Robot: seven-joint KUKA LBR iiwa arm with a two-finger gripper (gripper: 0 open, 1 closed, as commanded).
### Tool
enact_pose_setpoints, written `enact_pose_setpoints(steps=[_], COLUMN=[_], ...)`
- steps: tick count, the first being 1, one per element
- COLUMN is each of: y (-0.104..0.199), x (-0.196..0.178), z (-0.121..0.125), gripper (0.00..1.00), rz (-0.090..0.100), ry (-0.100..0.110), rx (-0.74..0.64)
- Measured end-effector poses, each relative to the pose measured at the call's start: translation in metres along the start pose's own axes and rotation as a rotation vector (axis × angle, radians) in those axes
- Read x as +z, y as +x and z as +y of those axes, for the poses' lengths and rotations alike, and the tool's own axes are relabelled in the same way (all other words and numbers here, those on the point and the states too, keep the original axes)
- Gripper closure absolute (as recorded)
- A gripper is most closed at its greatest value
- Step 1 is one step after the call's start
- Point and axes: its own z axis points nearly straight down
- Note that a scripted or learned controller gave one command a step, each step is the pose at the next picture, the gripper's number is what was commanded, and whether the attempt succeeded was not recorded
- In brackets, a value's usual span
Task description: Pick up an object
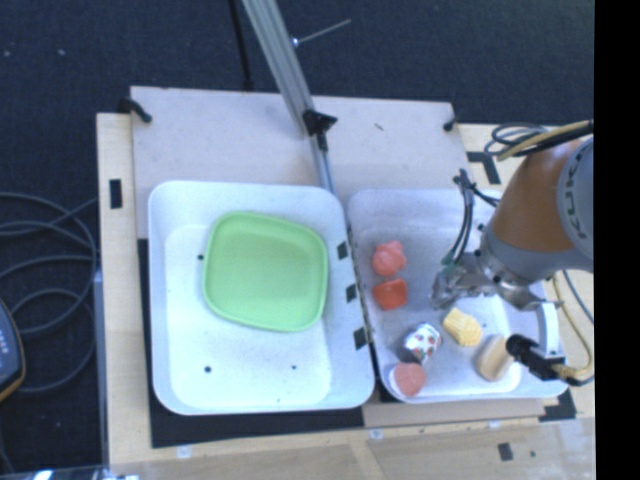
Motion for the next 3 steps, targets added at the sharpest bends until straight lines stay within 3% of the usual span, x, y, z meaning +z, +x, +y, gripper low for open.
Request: enact_pose_setpoints(steps=[2, 3], y=[-0.003, 0.05], x=[-0.104, -0.114], z=[0.0, 0.01], gripper=[1.0, 1.0], rz=[-0.002, 0.0], ry=[-0.003, 0.0], rx=[-0.002, -0.006])
